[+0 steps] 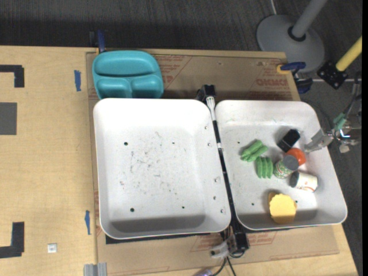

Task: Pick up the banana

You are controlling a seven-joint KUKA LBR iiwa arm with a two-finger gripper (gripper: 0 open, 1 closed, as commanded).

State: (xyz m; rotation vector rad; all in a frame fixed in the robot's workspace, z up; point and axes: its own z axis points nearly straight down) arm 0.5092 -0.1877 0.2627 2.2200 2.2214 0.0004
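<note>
Banana: the only yellow thing in view is a stubby piece lying in the right bin, toward its front wall. I take it to be the banana, though its shape is hard to read.
Neighbours: a white cup lies just behind it, apparently not touching. The green pieces are farther back.
Gripper: the gripper is at the right bin's far right rim, well apart from the banana. I cannot tell whether it is open or closed, and nothing is seen held.
Handling: probably a light, stiff plastic toy with a smooth, slightly slippery skin.
Hold: across the narrow width at mid-body, coming from above and clear of the cup.
Risk: it may skid against the front wall.
</note>
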